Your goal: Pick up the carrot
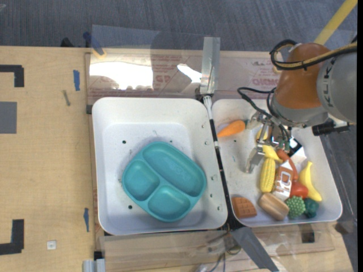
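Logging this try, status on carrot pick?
Pincer over right bin, holding nothing. Carrot free at bin's upper left. Corn cob by the fingers.

One fixed camera, high above your bench, looking down at a slant.

You see both white bins whole: the left bin (108,169) sits mid-frame, the right bin (332,200) near the right edge. The arm (300,78) enters from the right, and the floor (170,4) fills the top, so you face the bench's far side.

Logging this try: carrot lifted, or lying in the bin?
Lying in the right bin: the carrot rests on its floor near the divider, apart from the tool.
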